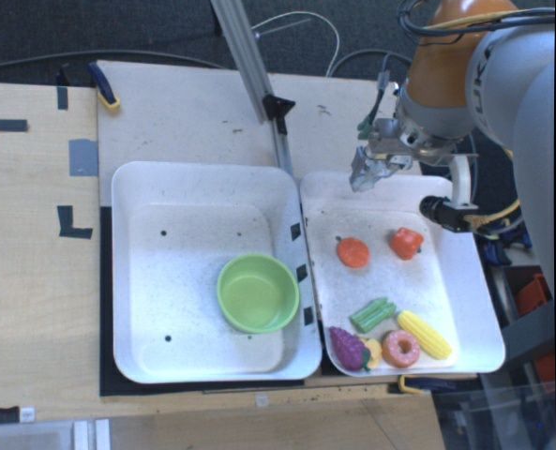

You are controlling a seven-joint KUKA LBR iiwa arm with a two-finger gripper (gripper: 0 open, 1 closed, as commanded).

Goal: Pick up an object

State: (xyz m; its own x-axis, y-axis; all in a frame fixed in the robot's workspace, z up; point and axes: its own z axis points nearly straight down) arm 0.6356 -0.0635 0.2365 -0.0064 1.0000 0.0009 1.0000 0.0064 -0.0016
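Note:
My gripper hangs over the far edge of the right bin, with nothing visible in it. Below it in that bin lie a red tomato-like toy and a red pepper-like toy, both well apart from the gripper. Near the bin's front sit a green bean pod, a yellow corn cob, a pink donut and a purple grape bunch.
A green bowl stands in the left bin, near its right wall. A slanted metal pole rises behind the bins. Cables run over the bench at the back.

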